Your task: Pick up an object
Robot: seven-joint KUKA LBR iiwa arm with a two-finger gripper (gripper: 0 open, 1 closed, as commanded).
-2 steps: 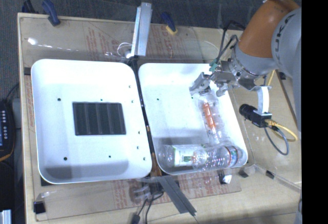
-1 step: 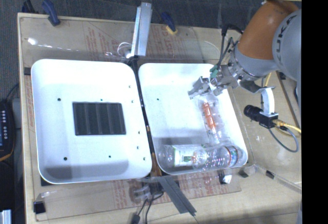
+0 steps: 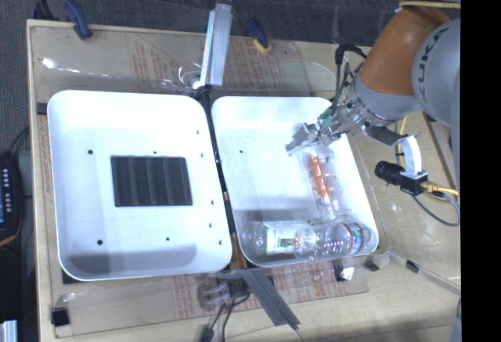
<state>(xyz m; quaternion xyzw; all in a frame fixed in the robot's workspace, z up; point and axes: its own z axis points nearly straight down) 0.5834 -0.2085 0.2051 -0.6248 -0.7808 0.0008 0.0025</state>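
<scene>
The left bin [image 3: 59, 121] held nothing loose, just a dark ribbed panel [image 3: 151, 181] set flat into its floor. All the candidates lay in the right bin [image 3: 258, 153].

A large clear bottle [image 3: 305, 239] lay on its side along the front wall, touching it, with a green label near its middle. A smaller clear bottle [image 3: 322, 180] with an orange label lay near the right wall, its lower end close to the large one. The gripper [image 3: 313, 133] sat right at the small bottle's upper end, so that looked like the target. Whether the gripper was clenched or released could not be made out through the glare and clutter around it.

Both bottles looked like thin, empty plastic, so probably very light, smooth and slippery. They would likely dent under a hard squeeze and roll if nudged off centre. The safest hold seemed to be across the small bottle's labelled middle, square to its long axis.

The bin floor was smooth white plastic that would give little friction. The right wall left limited room on that side, while the bin's centre was free. The grey and orange arm [image 3: 407, 59] reached in over a tabletop [image 3: 407, 254] with loose cables.
</scene>
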